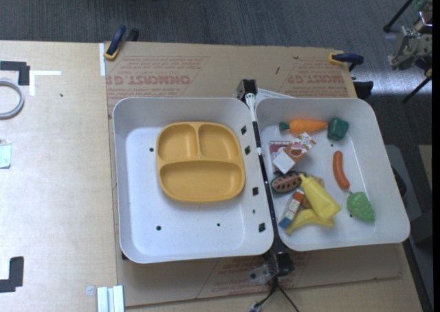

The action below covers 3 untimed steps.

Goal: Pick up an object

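Note:
The right bin (385,166) holds several toy foods. An orange carrot (306,125) and a dark green pepper (337,128) lie at its far side. A red sausage (339,168) lies toward the right, with a green leafy piece (361,207) nearer the front. A yellow squeeze bottle (318,195) rests on a banana (306,220) at the front left. Close to the bin's left wall are a white block (283,161), a brown oval piece (285,183) and a small orange tube (294,204).
The left bin (137,221) holds a yellow divided plate (201,161). Both bins sit on a cardboard sheet (165,73) on the wooden bench. Clamps (115,41) hold the cardboard's far edge. Metal gear (411,39) stands off the bench at the far right.

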Motion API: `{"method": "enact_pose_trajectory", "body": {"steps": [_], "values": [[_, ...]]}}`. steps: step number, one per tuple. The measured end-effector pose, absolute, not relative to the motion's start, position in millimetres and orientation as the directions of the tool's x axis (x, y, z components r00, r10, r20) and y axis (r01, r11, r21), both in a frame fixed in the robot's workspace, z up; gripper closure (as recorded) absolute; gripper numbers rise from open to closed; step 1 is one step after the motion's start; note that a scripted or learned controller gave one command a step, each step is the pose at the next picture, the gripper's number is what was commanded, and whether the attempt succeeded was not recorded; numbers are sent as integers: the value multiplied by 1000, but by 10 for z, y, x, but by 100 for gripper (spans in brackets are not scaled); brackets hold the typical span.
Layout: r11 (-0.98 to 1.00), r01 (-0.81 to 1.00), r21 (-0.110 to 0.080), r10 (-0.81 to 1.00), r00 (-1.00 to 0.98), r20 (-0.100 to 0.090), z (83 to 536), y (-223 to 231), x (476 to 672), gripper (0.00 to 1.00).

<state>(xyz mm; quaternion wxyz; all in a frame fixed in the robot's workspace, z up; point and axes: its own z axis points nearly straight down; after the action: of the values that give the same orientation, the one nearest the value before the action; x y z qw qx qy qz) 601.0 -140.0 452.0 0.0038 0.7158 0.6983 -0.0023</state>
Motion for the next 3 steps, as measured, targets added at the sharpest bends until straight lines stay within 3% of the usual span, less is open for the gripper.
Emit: {"method": "enact_pose_trajectory", "body": {"steps": [3], "values": [[-15, 1000, 3, 1000, 15, -15, 4783, -1397, 6038, 100]]}}
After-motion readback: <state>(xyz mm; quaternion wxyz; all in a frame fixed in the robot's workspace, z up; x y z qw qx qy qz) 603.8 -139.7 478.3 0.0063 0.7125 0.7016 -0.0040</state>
